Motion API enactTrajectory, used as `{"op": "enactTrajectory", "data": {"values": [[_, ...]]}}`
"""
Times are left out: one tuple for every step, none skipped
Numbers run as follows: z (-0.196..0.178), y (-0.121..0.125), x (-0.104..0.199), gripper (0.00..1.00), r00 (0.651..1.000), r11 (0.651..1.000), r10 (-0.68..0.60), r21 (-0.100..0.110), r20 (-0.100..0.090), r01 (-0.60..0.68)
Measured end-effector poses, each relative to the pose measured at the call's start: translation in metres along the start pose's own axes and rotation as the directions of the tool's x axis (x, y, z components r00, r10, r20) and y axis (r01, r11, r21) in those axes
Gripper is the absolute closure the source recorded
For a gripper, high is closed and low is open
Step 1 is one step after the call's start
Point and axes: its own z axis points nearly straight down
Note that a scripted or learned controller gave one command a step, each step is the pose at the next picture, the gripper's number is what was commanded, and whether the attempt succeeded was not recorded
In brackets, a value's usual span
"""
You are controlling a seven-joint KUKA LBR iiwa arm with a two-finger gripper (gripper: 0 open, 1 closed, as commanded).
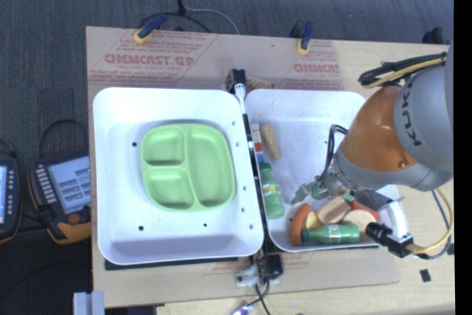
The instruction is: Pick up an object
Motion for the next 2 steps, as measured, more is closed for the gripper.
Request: {"op": "enactTrajectory", "data": {"values": [[-0.001, -0.001, -0.005, 0.00, 1.000, 1.000, 0.006, -0.003, 0.013, -0.006], [0.010, -0.005, -0.006, 0.00, 0.992, 0.992, 0.129, 0.005, 0.012, -0.130]]}}
